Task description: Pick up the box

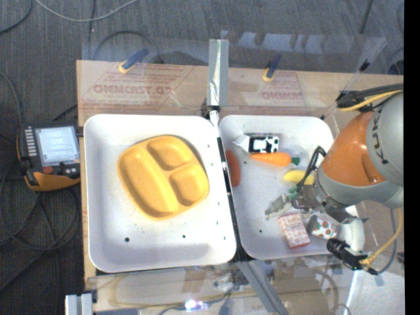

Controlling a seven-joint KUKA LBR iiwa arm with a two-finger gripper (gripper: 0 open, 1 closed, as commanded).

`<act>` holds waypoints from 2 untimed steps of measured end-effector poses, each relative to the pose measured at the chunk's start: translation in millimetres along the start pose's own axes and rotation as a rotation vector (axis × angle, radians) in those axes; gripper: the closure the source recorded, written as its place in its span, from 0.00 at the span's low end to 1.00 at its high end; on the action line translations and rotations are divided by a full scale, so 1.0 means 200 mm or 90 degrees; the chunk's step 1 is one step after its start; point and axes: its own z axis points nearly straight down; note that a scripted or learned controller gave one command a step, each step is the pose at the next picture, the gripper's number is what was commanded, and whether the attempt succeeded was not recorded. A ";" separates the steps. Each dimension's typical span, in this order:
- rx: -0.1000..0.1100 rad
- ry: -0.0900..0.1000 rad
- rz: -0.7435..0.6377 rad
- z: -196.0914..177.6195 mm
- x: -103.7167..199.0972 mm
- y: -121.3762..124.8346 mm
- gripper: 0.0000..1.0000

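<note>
A small pinkish-red box (293, 230) lies flat near the front edge of the right bin (252, 238). A second, black-and-white box (264, 142) lies at the back of the same bin. My gripper (281, 206) hangs low over the right bin's middle, just above and left of the pinkish box, apart from it as far as I can tell. The arm's orange band (351, 156) and grey wrist cover the bin's right side.
An orange carrot (270, 158) lies just in front of the black-and-white box, a yellow piece (295, 174) beside it, and a red item (233, 167) against the left wall. A red-and-white object (322, 227) sits right of the pinkish box. A yellow divided tray (164, 176) lies in the left bin (105, 241).
</note>
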 end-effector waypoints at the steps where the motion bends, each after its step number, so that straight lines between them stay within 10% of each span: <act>1: -0.009 -0.005 -0.005 0.07 0.04 0.01 0.00; 2: -0.012 -0.003 0.025 0.07 -0.30 0.04 0.00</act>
